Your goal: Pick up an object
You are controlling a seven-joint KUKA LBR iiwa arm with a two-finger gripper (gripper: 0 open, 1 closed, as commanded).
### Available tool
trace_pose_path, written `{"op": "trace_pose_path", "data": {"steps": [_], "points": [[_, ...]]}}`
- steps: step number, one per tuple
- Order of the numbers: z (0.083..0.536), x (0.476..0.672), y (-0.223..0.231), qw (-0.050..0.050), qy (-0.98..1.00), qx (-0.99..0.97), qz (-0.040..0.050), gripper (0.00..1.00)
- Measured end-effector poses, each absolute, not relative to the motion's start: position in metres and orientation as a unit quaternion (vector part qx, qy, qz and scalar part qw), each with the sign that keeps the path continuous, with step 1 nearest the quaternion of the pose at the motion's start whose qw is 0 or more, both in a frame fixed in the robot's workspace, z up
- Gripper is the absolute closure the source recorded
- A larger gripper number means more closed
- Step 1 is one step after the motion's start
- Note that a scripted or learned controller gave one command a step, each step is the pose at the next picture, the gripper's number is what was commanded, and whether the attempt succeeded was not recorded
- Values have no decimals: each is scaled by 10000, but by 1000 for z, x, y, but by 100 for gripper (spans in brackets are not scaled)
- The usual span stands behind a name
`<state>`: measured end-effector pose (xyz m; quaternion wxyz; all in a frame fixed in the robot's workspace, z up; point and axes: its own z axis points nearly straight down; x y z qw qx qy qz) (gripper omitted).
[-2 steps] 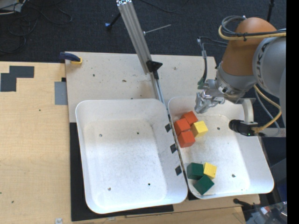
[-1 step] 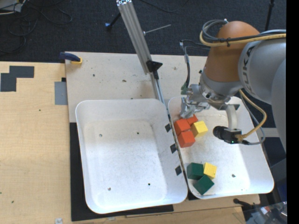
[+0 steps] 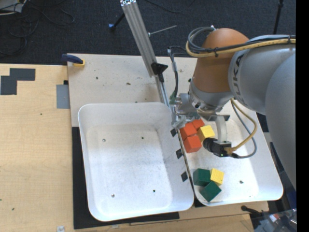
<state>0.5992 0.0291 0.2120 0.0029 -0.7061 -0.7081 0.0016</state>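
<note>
a: where are the blocks?
b: the orange blocks [image 3: 192, 136] and a yellow block [image 3: 207, 131] sit bunched against the right bin [image 3: 251, 187]'s dividing wall, right under the claw [image 3: 189, 114], likely why the arm leans in there.
a: is the claw pinching anything?
b: can't tell. green blocks [image 3: 206, 183] lie nearer the front; the left bin [image 3: 96, 115] rests alongside on the worktop [image 3: 111, 81].

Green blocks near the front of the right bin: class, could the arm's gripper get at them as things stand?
Probably yes. The green blocks lie uncovered in the right bin, with a yellow block touching alongside.
</note>
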Motion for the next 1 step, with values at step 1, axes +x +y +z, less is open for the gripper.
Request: {"op": "trace_pose_path", "data": {"steps": [1], "points": [[225, 575, 82, 26, -7086, -7056, 12, 100]]}}
